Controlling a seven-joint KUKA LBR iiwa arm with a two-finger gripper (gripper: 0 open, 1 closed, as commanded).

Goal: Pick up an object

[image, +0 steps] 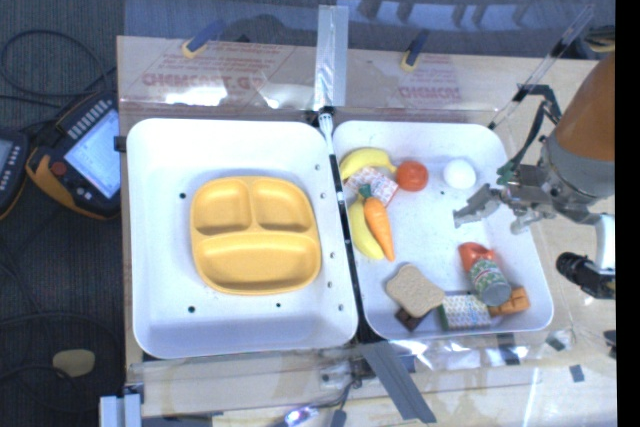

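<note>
Bright even light, soft focus (slight glare)

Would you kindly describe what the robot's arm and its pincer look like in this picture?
The arm enters from the right as a thick rounded body, orange above and grey below at the wrist. Thin dark cables loop beside it. The pincer is a small grey metal assembly with slim, pale fingers and dark fittings.
</note>
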